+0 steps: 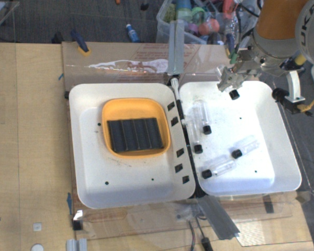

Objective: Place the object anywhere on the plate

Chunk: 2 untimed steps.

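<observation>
Left bin [89, 182]: orange plate [136, 109] carrying a black ridged block [135, 135]. Right bin [261, 177]: clear tubes [200, 116] with black caps. Hand [231, 81] over its far rim, possibly gripping a capped tube, grip unclear. Wooden surface [26, 140]; clutter tub [209, 9] behind.

Orange plate [109, 110], square with rounded corners, sits flat in the left bin and bears a dark ribbed slab [135, 135]. Clear tubes with black caps lie in the right bin: one [200, 116] near the divider, two [244, 147] [217, 168] lower.
</observation>
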Available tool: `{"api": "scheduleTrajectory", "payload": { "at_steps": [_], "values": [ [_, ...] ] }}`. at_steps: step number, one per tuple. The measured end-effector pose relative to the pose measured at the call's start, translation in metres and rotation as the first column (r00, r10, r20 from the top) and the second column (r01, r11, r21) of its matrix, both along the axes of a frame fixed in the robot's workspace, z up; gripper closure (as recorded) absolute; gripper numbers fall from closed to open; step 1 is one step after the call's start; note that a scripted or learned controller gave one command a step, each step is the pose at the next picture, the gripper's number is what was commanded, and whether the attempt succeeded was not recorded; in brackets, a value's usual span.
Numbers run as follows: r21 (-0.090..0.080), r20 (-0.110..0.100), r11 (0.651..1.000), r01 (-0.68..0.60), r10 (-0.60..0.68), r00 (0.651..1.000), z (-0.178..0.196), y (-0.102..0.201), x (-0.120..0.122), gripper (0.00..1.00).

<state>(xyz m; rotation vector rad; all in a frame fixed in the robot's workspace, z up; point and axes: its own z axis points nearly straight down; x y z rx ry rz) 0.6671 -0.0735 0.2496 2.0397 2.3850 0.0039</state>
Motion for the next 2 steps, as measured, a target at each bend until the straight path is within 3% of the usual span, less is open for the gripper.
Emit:
{"api": "scheduleTrajectory", "payload": {
  "at_steps": [1,2],
  "values": [
    [-0.001,0.001,0.983,-0.184,0.184,0.983,0.0087,0.0116,0.0005,1.00],
    [-0.002,0.002,0.901,-0.433,0.433,0.901,0.0172,0.0210,0.0007,1.00]
  ]
}}
